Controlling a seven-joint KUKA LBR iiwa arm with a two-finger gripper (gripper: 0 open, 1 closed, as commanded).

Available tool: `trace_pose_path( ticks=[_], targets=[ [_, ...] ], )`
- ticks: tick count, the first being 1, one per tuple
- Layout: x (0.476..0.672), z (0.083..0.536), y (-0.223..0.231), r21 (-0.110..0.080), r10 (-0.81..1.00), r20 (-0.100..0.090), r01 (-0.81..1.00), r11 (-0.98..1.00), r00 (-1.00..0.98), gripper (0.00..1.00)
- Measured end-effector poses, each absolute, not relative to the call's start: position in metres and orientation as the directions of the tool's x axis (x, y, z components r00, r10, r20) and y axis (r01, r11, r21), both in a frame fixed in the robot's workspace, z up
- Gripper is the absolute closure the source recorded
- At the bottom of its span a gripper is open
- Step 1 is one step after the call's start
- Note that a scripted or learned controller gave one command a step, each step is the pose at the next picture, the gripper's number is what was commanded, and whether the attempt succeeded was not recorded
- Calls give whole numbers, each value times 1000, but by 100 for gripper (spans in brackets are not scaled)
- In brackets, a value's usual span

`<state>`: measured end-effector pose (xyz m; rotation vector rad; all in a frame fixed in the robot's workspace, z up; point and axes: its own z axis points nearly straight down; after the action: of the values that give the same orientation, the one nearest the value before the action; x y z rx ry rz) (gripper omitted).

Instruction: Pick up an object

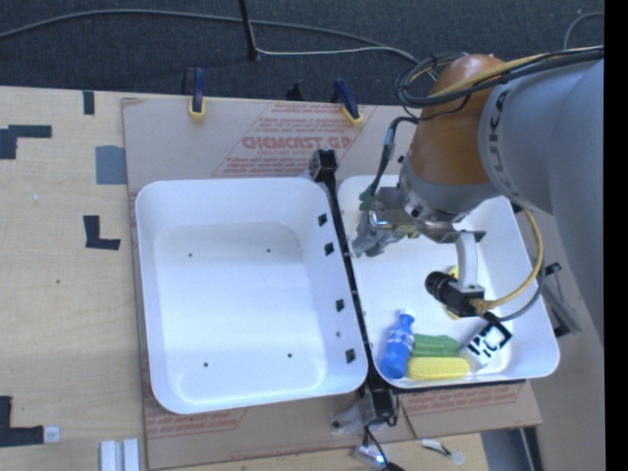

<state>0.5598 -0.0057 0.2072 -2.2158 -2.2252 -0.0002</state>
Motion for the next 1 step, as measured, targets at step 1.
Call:
trace_pose_path(
  ticks=[1],
  targets=[
    [544,218,35,0,1000,1,1000,4,-4,100]
  ],
)
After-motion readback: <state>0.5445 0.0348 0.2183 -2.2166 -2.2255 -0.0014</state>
